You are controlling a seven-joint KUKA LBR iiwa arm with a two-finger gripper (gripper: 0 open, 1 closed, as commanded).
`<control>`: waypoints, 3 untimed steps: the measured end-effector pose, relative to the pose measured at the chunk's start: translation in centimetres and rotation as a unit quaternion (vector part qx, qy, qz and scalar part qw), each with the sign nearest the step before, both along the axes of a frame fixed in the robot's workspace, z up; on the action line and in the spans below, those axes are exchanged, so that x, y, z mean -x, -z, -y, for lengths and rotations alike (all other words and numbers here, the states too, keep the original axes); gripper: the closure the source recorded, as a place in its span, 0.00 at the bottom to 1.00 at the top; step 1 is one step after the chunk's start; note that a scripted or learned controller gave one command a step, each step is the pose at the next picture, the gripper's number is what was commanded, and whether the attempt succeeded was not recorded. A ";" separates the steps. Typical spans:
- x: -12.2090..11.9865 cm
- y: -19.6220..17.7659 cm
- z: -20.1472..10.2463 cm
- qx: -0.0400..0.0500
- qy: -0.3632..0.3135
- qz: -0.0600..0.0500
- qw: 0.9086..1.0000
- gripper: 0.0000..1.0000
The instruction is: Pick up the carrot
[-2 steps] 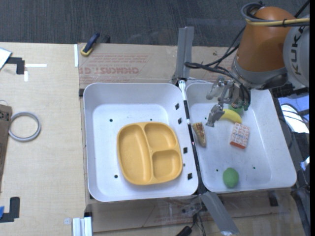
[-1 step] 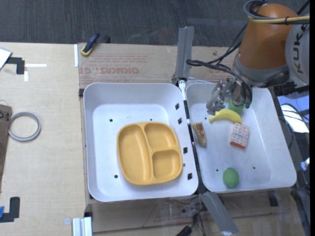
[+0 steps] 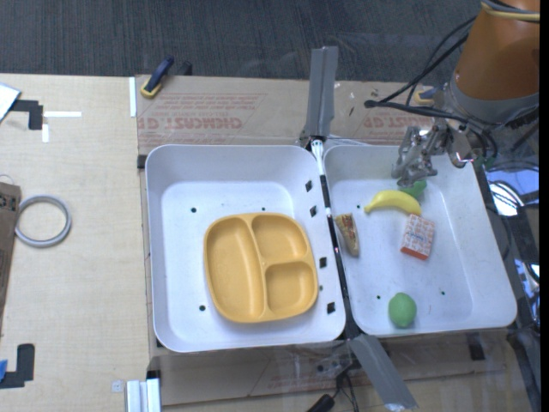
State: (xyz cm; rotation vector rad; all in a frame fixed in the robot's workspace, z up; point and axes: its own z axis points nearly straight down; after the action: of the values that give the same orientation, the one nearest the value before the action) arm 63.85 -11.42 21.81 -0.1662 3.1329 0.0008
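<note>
White shallow plastic bins sit side by side on the pale wood surface (image 3: 77, 316). The left bin (image 3: 154, 230) holds a yellow three-compartment plastic plate (image 3: 262, 264) at approx. centre frame. The right bin (image 3: 480, 256) holds the rest:

- a yellow toy banana (image 3: 393, 202) in its upper middle
- a small red-and-white printed box (image 3: 418, 236) just below-right of the banana
- a round green ball-like fruit (image 3: 402, 309) near the lower edge
- a brownish wedge-shaped piece (image 3: 347, 233) against the bin's left wall

The grey arm w/ orange band (image 3: 502, 33) comes in at upper right. Its metal hand (image 3: 415, 163) hangs low over the upper part of the right bin, just above the banana.

Whether the hand is spread or pressed together can't be made out at this res. and angle, and nothing is clearly pinched in it.

Carrot: no plain orange carrot shape to pick out. A small green bit (image 3: 416, 185) sits directly under the hand, touching or nearly touching the banana's right end. It could be the carrot's leafy top w/ the body hidden by the hand, but can't confirm.

Progress, as a judgement: approach looks done, w/ the hand down at bin level in the right bin. No grasp is evident and nothing is lifted. A secure grip and the lift clear of the bin are left to do.
</note>
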 end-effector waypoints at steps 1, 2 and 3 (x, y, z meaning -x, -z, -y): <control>-2.2 -3.1 7.5 0.001 -0.152 0.001 0.988 1.00; -2.2 -3.1 7.5 0.000 -0.152 0.001 0.988 0.00; -2.2 1.4 3.3 0.000 -0.273 0.000 0.962 0.00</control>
State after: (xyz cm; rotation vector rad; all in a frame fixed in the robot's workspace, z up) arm 66.04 -14.69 20.44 -1.0140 2.9698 0.0034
